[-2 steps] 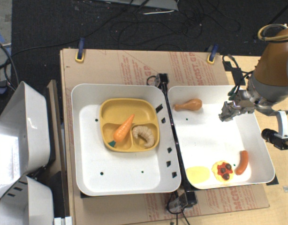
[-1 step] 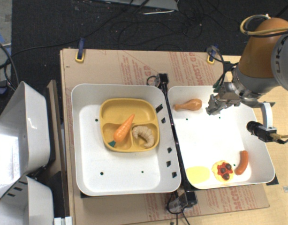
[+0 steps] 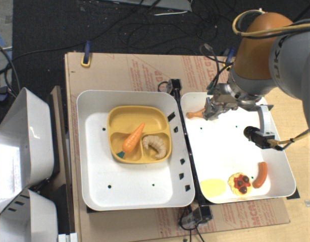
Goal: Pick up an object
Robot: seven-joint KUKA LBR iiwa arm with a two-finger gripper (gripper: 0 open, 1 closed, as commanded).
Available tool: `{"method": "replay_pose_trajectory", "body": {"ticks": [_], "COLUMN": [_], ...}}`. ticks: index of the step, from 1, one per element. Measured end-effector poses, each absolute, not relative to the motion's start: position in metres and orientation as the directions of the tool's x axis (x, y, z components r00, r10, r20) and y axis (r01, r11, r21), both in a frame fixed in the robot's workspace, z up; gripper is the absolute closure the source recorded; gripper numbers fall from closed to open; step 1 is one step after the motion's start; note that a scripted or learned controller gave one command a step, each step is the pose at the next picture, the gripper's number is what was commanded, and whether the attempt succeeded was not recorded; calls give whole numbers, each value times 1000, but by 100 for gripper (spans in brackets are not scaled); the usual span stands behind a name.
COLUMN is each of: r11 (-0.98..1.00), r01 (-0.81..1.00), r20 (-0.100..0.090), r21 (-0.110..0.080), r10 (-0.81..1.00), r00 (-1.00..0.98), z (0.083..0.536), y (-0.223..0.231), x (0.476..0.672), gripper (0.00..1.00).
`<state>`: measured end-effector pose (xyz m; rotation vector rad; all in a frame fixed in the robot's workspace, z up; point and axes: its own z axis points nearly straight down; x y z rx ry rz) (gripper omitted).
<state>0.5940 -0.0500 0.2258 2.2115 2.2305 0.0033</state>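
My gripper (image 3: 211, 111) hangs low over the far left part of the right bin (image 3: 230, 150). A small orange-tan piece (image 3: 194, 115) lies at the bin's left wall and pokes out to the left from beside the gripper's tip. Whether the gripper touches it is hidden from this angle. Along the near side of the same bin lie a flat yellow disc (image 3: 213, 187), a round red and yellow toy (image 3: 240, 183) and an orange sausage (image 3: 260, 174).
The left bin (image 3: 94, 185) holds a yellow divided plate (image 3: 116, 119) with an orange carrot (image 3: 133, 138) and a pale shrimp (image 3: 155, 145) in it. A black divider (image 3: 183, 135) runs between the bins. White tubs (image 3: 23, 145) stand off the bench at the left.
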Motion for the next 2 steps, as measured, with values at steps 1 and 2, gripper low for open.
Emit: {"method": "replay_pose_trajectory", "body": {"ticks": [1,2], "r11": [8,9], "r01": [1000,1000], "r20": [1,2], "r21": [3,3], "r10": [1000,1000], "r00": [-8,-9], "z": [235,243], "y": [-4,51], "x": [607,626], "gripper": [100,100]}}
